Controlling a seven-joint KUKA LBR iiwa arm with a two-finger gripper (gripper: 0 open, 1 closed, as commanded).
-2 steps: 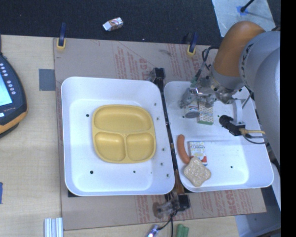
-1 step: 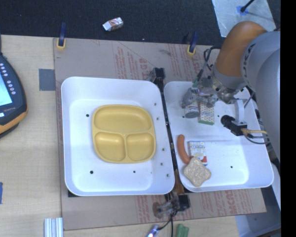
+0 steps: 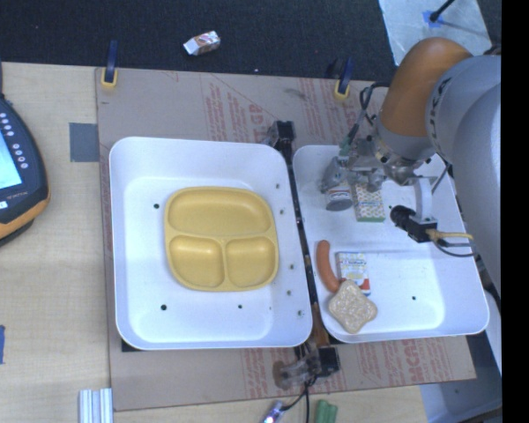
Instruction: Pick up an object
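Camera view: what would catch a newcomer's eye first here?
The yellow three-compartment plastic plate sits in the middle of the left white bin. The grey arm with its orange band reaches into the right white bin, where an orange sausage and a tan cracker lie at the front.

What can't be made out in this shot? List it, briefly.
- Gripper: the wrist above it covers it in the camera view, so its grasp can't be judged.
- Patterned packet and grey object under the gripper: partly covered by it, contact unclear.
- Small carton: print too small to read.
- Handheld pendant: cut off by the left edge.
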